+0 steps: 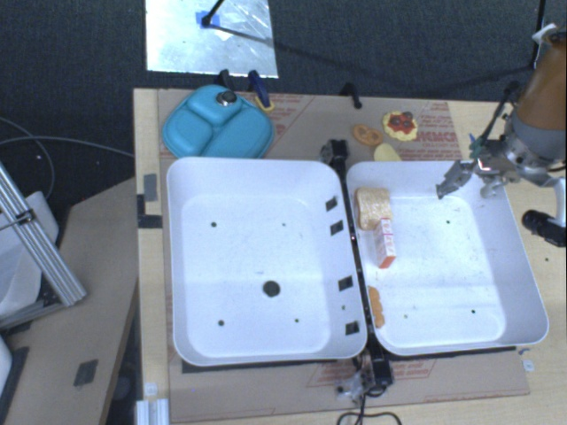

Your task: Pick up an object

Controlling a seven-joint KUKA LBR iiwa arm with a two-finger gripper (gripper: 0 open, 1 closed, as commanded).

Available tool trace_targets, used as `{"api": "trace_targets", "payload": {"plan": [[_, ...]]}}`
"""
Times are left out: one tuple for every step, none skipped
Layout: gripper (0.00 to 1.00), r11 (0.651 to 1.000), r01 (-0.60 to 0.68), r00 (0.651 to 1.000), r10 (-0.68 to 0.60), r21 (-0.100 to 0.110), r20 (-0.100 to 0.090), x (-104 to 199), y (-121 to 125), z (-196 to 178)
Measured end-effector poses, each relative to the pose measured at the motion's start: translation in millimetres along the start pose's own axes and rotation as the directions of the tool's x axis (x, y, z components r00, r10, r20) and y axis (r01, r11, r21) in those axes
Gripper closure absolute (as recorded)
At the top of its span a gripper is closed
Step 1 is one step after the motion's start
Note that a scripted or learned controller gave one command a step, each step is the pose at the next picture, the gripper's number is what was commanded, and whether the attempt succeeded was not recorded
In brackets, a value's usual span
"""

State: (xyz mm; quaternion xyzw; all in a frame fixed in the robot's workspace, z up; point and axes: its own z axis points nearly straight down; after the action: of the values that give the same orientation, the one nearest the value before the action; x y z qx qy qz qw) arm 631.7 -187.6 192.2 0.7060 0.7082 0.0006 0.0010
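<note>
Bins, 2, white and shallow, side by side on the bench. Left bin (190, 237) has a small dark round object (271, 289) on its floor. Right bin (496, 282): small orange piece (376, 306) against its left wall near the front; red-and-white carton (385, 243) further back, just beside the left wall; tan bread-like block (374, 207) touching the carton's far end. Gripper (463, 181) over the far edge of the right bin, well apart from the carton and block, nothing between its fingers; open or closed, cannot tell. Behind the bins on the cardboard: blue sectioned plate (218, 124), orange round piece (367, 135), yellow piece (386, 153), red-topped toy pizza (400, 124).
</note>
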Motion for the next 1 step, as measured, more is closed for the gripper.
{"api": "trace_targets", "payload": {"plan": [[0.00,1.000,0.007,1.000,-0.007,0.000,-0.002,67.1,38.8,82.6]]}}
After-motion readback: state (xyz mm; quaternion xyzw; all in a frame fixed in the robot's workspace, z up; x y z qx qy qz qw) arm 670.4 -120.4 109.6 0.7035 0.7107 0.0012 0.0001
